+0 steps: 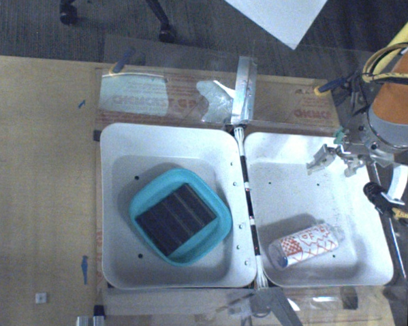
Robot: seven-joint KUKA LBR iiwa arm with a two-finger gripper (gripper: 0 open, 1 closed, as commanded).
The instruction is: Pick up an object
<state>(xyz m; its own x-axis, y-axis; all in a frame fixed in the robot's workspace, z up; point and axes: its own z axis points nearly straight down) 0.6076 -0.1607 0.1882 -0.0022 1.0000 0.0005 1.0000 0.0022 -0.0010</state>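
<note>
- The clear panel [168, 96] behind the left bin carries a line of reddish lettering, too blurred to make out.
- A similar strip [309, 113] behind the right bin shows faint reddish letters, possibly the same word.
- The bottle [305, 244] bears a red pattern; no words can be read.
</note>
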